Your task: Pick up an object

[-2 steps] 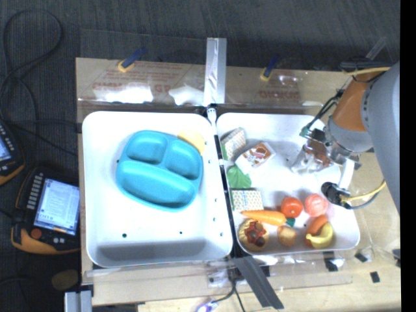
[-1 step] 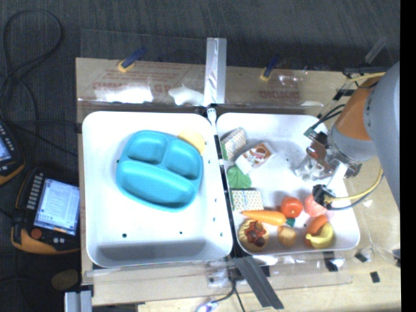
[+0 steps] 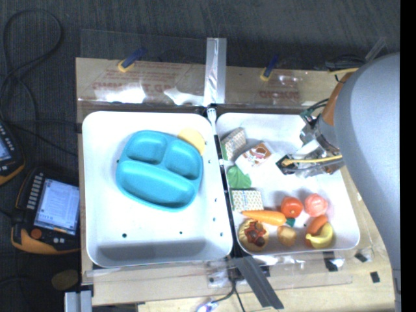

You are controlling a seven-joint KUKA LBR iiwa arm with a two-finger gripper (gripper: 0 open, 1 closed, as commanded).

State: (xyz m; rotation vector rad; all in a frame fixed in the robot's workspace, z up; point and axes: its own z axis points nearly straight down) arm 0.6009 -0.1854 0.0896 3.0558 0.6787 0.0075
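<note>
The right bin holds several toy foods. A red-and-white packet and a grey patterned packet lie at its back left. A green piece and a checkered cracker sit along the left wall. A carrot, a tomato, a pink apple, a banana and a brown cluster crowd the front. My gripper hangs low over the right bin's right middle, to the right of the red-and-white packet and behind the apple. I see nothing held in it.
In the left bin a blue divided plate lies with a yellow piece at its far right corner. The grey arm covers the right bin's right edge. A handheld pendant lies off the bench at left.
</note>
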